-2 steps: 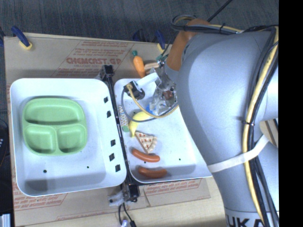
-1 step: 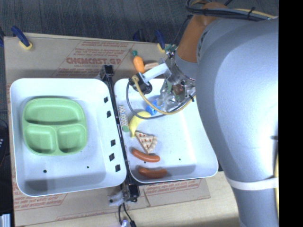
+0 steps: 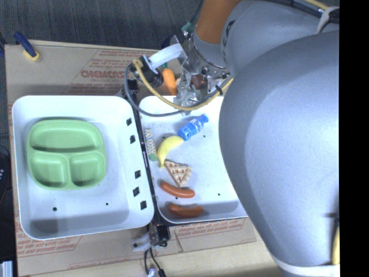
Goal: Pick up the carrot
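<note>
Even, diffuse overhead lighting; soft shadows along the inner walls of the left bin (image 3: 23,154). The near arm (image 3: 288,143) is large and slightly blurred; overall resolution low, no strong glare

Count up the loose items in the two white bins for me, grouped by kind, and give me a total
Green divided tray: 1
Blue bottle: 1
Banana: 1
Waffle wedge: 1
Sausages: 2
Total in the bins: 6
An orange carrot sits by the gripper at the right bin's far rim; whether it is gripped is unclear.
</note>
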Robot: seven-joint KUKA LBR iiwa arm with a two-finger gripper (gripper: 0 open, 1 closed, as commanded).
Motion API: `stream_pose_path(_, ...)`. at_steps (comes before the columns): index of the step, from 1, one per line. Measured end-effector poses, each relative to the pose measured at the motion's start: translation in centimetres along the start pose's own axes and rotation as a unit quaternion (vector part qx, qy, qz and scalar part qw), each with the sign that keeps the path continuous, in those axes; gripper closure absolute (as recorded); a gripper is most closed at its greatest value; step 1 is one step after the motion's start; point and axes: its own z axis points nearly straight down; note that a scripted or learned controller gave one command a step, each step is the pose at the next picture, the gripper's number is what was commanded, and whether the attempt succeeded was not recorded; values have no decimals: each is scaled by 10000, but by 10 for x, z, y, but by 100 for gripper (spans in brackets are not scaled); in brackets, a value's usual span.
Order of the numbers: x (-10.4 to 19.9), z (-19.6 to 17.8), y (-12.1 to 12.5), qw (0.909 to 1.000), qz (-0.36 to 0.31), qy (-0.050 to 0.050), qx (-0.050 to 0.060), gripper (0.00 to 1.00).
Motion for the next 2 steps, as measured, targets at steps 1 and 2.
stream_pose_path(1,10,44,-51,9992,-406,-20,-3,100)
stream_pose_path(2,-79,15,3,10000,-49,-14,13,100)
